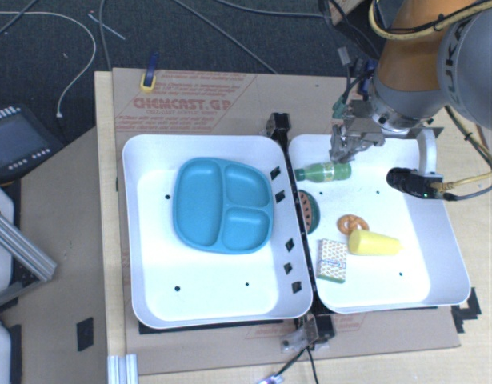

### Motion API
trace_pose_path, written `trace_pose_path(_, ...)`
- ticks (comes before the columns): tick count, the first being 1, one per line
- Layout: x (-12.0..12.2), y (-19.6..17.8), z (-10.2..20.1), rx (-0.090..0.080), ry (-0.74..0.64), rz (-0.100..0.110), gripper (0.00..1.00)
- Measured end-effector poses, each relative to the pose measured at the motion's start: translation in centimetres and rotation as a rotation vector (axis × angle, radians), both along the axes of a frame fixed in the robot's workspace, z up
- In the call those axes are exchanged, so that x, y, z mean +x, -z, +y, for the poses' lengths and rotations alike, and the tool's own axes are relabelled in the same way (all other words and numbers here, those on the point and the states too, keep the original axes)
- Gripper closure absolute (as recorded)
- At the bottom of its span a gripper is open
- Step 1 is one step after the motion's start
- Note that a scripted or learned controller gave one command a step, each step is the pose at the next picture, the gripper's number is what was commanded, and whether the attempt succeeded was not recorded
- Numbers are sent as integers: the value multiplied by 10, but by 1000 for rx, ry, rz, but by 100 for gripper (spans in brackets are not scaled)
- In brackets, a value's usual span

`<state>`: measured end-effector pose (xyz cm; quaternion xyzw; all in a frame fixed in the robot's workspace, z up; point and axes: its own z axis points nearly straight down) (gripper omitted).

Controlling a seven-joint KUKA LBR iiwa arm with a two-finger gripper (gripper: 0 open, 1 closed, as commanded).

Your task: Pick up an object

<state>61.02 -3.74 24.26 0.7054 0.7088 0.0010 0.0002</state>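
My gripper (340, 155) hangs over the back left part of the right bin (438, 254), its tip right at the right end of a green bottle (319, 171) that lies on its side on the bin floor. Whether the tip touches the bottle is hard to make out. Further forward in the same bin lie a small pretzel (353, 224), a yellow wedge (374, 243) and a small patterned box (333, 260). A brown round object (308, 210) rests against the bin's left wall.
A blue divided plate (224, 205) lies in the left bin (150, 270). A black part with a yellow cable (414, 182) juts out from the arm over the right bin. Cables run across the dark floor behind the bench.
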Motion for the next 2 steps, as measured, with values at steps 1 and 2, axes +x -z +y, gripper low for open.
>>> trace_pose_path(1,4,-3,51,1,-1,0,100)
trace_pose_path(2,17,8,95,-1,1,0,100)
